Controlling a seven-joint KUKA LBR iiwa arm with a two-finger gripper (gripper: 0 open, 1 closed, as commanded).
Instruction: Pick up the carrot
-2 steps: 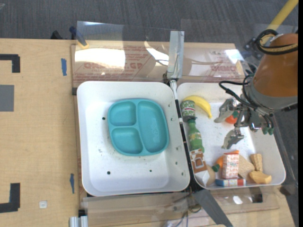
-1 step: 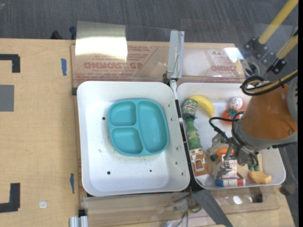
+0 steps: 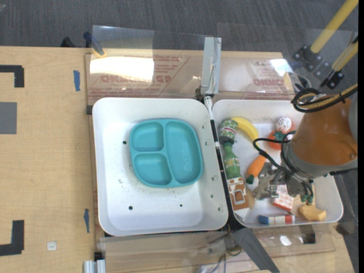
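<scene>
The carrot [image 3: 256,166] is a short orange piece lying at a slant in the middle of the right bin [image 3: 335,206]. My gripper [image 3: 273,184] hangs low in that bin, just right of and below the carrot's lower end, close to it or touching it. The grey arm with its orange band [image 3: 325,136] comes down from the right and covers the bin's right part. Nothing is visibly lifted off the floor of the bin.
Around the carrot lie a green bottle [image 3: 230,150], a banana [image 3: 246,127], a white ball [image 3: 283,123], a brown box [image 3: 239,193], a red-and-white box [image 3: 282,201], a yellow toy [image 3: 313,212] and a tube [image 3: 276,219]. The left bin [image 3: 108,169] holds a teal divided plate [image 3: 166,152].
</scene>
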